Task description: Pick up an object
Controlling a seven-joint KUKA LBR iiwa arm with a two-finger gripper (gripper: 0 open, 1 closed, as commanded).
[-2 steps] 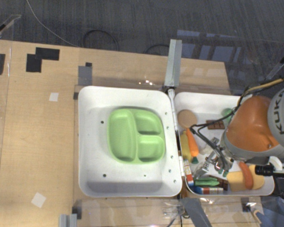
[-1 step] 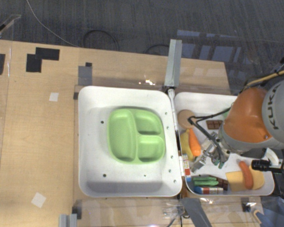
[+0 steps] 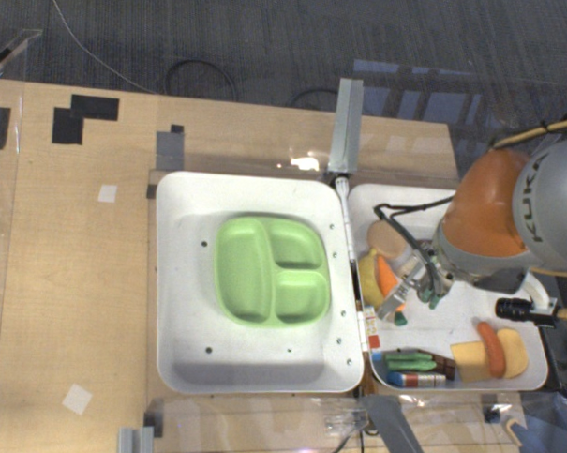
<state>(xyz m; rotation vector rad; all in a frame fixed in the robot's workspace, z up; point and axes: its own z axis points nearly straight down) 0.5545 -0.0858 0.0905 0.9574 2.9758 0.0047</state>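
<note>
Two white bins sit side by side on the wooden bench (image 3: 74,287), and the action is all in the right one. The left bin (image 3: 182,292) carries a green divided plate (image 3: 270,271), lying flat near its middle with three compartments showing. Over in the right bin (image 3: 540,368) the grey arm (image 3: 546,218) comes in from the right, orange band (image 3: 486,206) bulging above the wrist, and the gripper (image 3: 404,294) hangs low over the bin's left part. It points down toward an orange carrot-like piece (image 3: 385,275) lying against a yellow piece (image 3: 368,276) at the bin's left wall; the tip is just beside them, but whether it touches them cannot be told. How the jaws stand is also beyond telling from this angle, since the wrist hardware and cables crowd the tip, and nothing is clearly seen between them. A tan round object (image 3: 388,240) lies just behind the gripper, partly covered by black cable. Toward the near right corner, a red sausage (image 3: 492,346) rests across a yellow block (image 3: 508,356). Along the near wall lies a small cluster of markers (image 3: 413,365), green and red among them, touching one another.
</note>
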